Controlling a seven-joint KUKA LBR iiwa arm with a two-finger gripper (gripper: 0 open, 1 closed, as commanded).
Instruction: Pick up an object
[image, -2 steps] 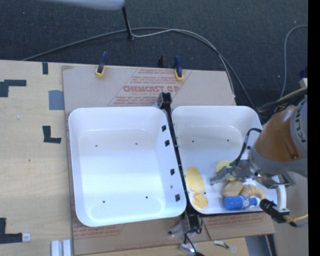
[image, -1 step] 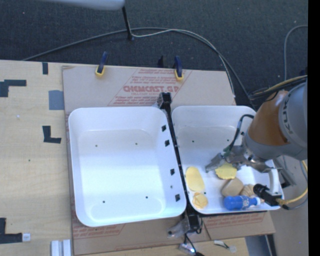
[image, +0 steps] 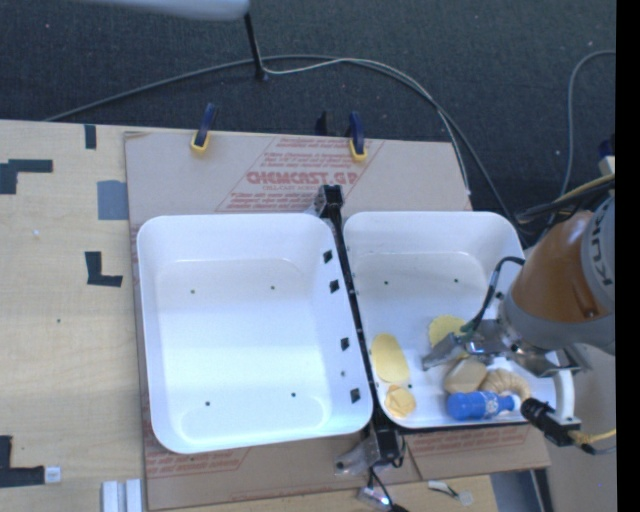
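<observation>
Gripper (image: 447, 350) amid right bin's (image: 420, 232) clutter

Floor: we see dark grey carpet (image: 120, 50) across the far side, running down the right past the bench.
Cables: we count 2 thin pale cables (image: 400, 80) curving over the carpet, and 1 black rod or lead (image: 255, 45) dropping from the far edge.
Bench top: we see pale wood (image: 60, 330) on the left, marked with dark tape pieces (image: 100, 270).
Board: a brown cardboard sheet (image: 290, 175) with red print lies on the bench, held at its far edge by 2 clamps with blue handles (image: 203, 130).
Light: we find it even and bright, with soft shadows.
Far edge: a pale blurred shape (image: 170, 8) sits at the top.
</observation>
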